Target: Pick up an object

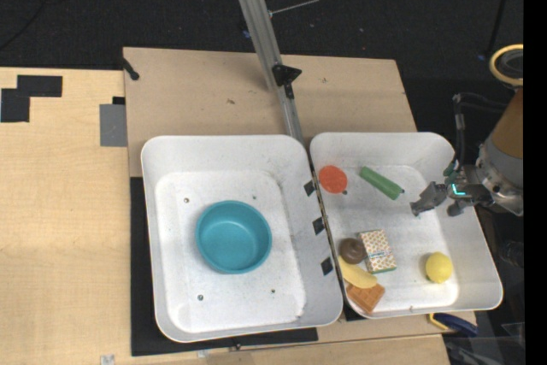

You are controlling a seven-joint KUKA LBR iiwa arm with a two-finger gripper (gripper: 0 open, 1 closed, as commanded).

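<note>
Green stick (380,182) just left of fingers (437,201); fingers' state unclear; yellow ball (438,267) below; right bin (402,141).

teal bowl (234,236), yellow ball (438,267), green cylinder (380,183)

No legible text, brand, number or sign anywhere. Only candidate: small flat box w/ speckled printed pattern (377,250), at approx 6 o'clock in right shallow white plastic bin (408,146); print too small and blurred to read, can't tell if letters or just pattern. Black square marks on light wooden benchtop (60,209), approx 10 o'clock of view: plain shapes, no writing.
</note>
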